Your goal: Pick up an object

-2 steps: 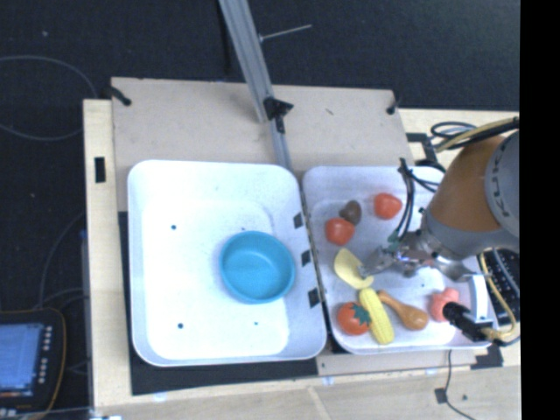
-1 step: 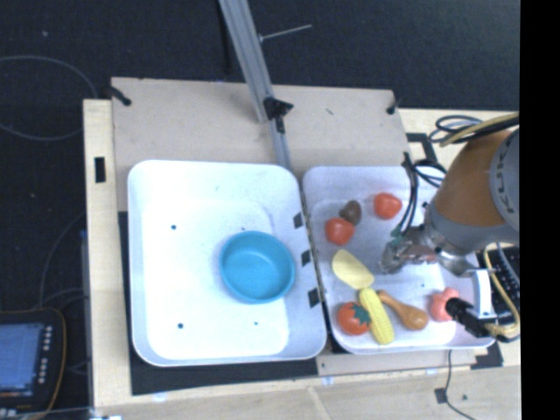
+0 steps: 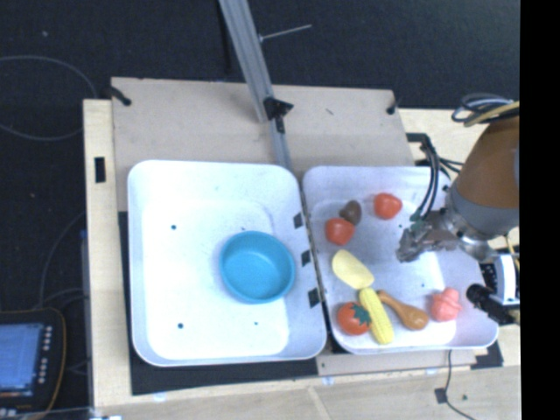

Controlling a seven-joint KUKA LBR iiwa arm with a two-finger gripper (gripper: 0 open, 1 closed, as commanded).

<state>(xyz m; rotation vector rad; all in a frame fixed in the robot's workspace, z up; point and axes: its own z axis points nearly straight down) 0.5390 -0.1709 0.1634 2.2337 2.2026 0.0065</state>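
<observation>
The right bin [image 3: 394, 182] holds several toy foods: a red tomato [image 3: 387, 205], a brown piece [image 3: 351, 211], a red piece [image 3: 339, 231], a pale yellow lemon-like piece [image 3: 352, 269], a corn cob [image 3: 376, 315], a tomato with a green top [image 3: 353, 318], a brown drumstick [image 3: 405, 311] and a pink piece [image 3: 445, 304]. My gripper [image 3: 411, 246] hangs low over the bin's middle right, above bare floor between the red tomato and the pink piece. Nothing shows between its fingers.
A blue bowl [image 3: 255, 266] sits in the left bin [image 3: 175, 191]. A grey metal rail [image 3: 249, 59] slants down from the top to the gap between the bins. A tablet [image 3: 26, 357] lies at the lower left, off the bench.
</observation>
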